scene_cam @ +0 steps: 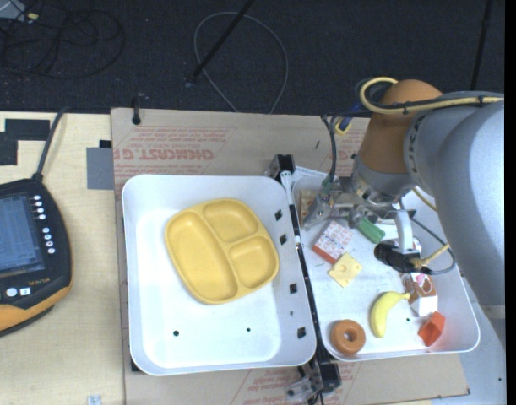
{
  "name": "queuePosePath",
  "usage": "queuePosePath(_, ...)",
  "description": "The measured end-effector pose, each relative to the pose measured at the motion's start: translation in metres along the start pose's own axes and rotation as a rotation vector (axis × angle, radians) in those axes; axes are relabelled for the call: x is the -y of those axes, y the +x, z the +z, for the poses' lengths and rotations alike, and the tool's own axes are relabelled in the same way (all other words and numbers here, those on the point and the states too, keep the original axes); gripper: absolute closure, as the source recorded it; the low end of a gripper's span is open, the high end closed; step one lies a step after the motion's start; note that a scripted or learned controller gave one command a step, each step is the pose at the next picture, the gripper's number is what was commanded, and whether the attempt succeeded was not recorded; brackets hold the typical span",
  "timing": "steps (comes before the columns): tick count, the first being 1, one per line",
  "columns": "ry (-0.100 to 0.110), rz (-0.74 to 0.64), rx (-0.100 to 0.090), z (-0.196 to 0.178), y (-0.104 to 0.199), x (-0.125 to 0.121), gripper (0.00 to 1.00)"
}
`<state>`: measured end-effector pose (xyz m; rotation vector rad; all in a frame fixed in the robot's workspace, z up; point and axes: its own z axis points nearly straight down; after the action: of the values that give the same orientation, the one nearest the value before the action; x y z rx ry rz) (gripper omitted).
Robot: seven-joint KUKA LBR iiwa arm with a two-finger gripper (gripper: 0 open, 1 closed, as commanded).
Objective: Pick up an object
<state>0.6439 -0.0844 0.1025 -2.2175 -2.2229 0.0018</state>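
At the near edge of the right bin [460, 344], a doughnut [349, 337] is noted beside the central divider, with a banana [384, 312] just to its right, its long axis running from near-left up to far-right. A red block [431, 328] and a small brown-and-white item [421, 288] are recorded at the right wall.

Toward the middle of the bin, a yellow cheese wedge [345, 270] and a red-and-white packet [332, 241] are observed, lying just apart, the packet farther back. A green piece [370, 229] is seen beside a black and white fitting, partly covered.

At the far end of the bin, the gripper [338, 201] is located low over the left corner, under the orange band. Whether it is parted or closed cannot be told, and nothing is seen held. The packet is judged the nearest candidate, lying just nearward of the gripper; the banana and doughnut lie well apart from it, nearward and rightward.

In the left bin [148, 327], a yellow divided plate [221, 249] is recorded.
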Motion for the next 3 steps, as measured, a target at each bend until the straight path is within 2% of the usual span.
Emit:
queuePosePath(1, -0.010, 0.003, 0.003, -0.116, -0.012, 0.002, 0.00)
queuePosePath(2, 0.001, 0.001, 0.000, 0.005, -0.001, 0.001, 0.00)
queuePosePath(3, 0.004, -0.001, 0.000, 0.017, 0.002, 0.001, 0.00)
